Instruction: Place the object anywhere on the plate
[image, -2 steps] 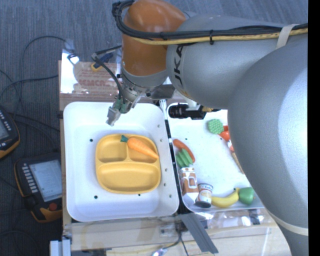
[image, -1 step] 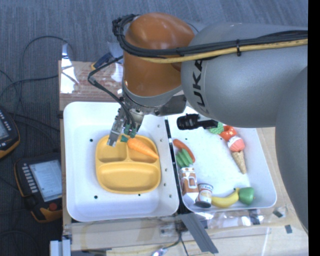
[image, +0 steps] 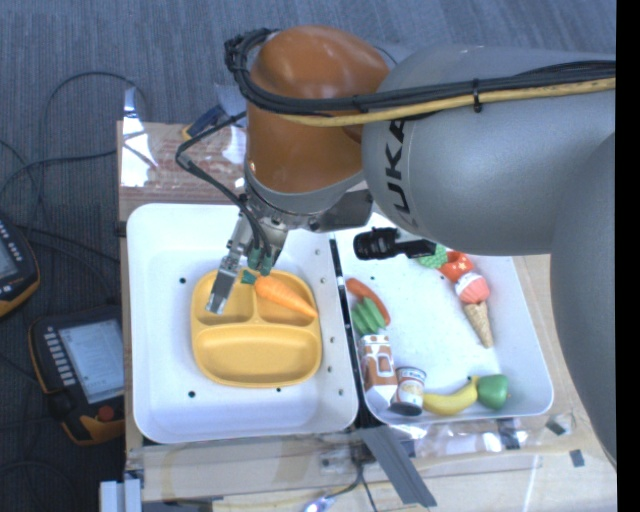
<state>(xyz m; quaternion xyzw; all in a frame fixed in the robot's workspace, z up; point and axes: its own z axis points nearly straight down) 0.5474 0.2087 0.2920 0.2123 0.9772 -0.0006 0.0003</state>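
Observation:
A yellow divided plate (image: 258, 352) lies in the left white bin (image: 165, 330). An orange toy carrot (image: 287, 296) rests in the plate's far right compartment, with its thick end pointing at the gripper. My gripper (image: 240, 283) hangs over the far side of the plate and is open. One finger (image: 219, 294) reaches into the far left compartment. The other finger (image: 263, 262), with a green pad, stands just above the carrot's thick end. Nothing sits between the fingers. The arm's orange band and grey body cover the bins' far rims.
The right bin (image: 520, 340) holds toy food: a red and a green pepper (image: 366, 306), an ice-cream cone (image: 478, 308), a banana (image: 450, 400), a green fruit (image: 492, 390), a small bottle (image: 377, 361), a can (image: 409, 387) and a tomato (image: 456, 266).

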